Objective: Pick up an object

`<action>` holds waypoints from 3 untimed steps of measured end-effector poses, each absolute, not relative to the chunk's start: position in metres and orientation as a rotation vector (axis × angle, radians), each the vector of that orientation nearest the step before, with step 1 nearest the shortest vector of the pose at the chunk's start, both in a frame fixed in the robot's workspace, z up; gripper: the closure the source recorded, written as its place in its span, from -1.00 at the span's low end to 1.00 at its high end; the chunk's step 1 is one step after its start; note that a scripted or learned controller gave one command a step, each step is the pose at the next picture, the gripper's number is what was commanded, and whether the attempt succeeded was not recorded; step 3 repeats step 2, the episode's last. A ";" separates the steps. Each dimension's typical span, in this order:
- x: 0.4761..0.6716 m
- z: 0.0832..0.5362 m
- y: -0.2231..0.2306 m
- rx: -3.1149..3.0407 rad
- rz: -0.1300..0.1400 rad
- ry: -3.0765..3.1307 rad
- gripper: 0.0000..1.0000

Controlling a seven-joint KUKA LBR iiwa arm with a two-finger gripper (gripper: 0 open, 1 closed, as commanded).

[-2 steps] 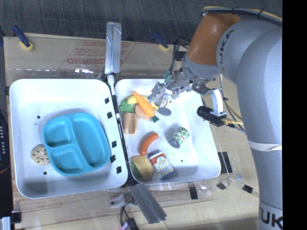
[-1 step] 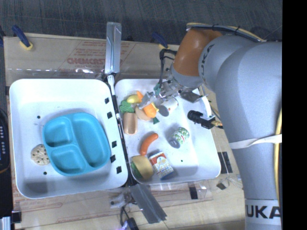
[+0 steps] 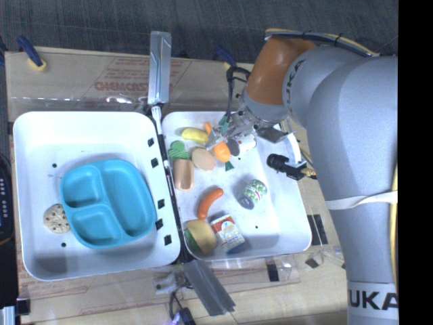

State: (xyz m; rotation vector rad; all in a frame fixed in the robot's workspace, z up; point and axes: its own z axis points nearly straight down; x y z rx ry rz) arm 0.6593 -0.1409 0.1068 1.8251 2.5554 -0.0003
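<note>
My gripper [image 3: 229, 141] is down in the right bin [image 3: 287, 208], at its far side, among a cluster of toy food. Directly below its tip lies a small orange piece [image 3: 222, 152], touching or nearly touching it. A yellow banana [image 3: 194, 135] lies just to the left, and a beige egg-shaped item [image 3: 203, 158] sits beside the orange piece. The arm's orange band [image 3: 270, 66] and grey wrist hide what is right under the gripper.
The right bin also holds a green-topped item [image 3: 178, 149], a tan roll [image 3: 183, 174], an orange sausage [image 3: 210, 202], a green-and-white can [image 3: 253, 192], a burger [image 3: 199, 236] and a small carton [image 3: 229, 232]. The left bin [image 3: 40, 141] holds a blue divided plate [image 3: 108, 202] and a cookie [image 3: 57, 218].
</note>
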 end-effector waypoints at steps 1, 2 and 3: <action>0.660 0.117 -0.140 1.819 0.000 2.558 1.00; 0.658 0.213 -0.091 2.245 0.002 2.197 1.00; 0.658 0.213 -0.091 2.245 0.002 2.197 1.00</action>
